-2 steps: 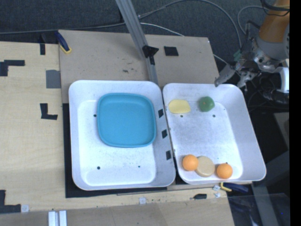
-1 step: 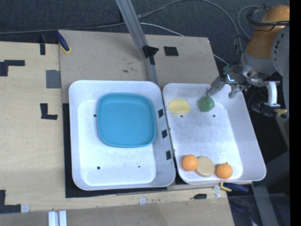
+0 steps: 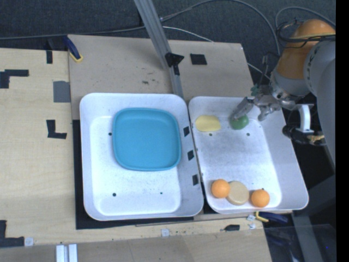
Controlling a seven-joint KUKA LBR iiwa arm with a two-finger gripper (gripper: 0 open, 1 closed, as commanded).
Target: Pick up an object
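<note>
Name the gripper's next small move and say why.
Probably close on the green object and lift a little. The gripper sits right at it near the right bin's far edge, with the yellow piece apart to the side.

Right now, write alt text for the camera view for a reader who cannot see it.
A grey robot arm's two-finger gripper reaches from the right onto a small green round object at the far end of the right white bin, near a pale yellow lump. Two orange balls flank a beige disc at its near end; the left white bin holds a square blue plate.
</note>
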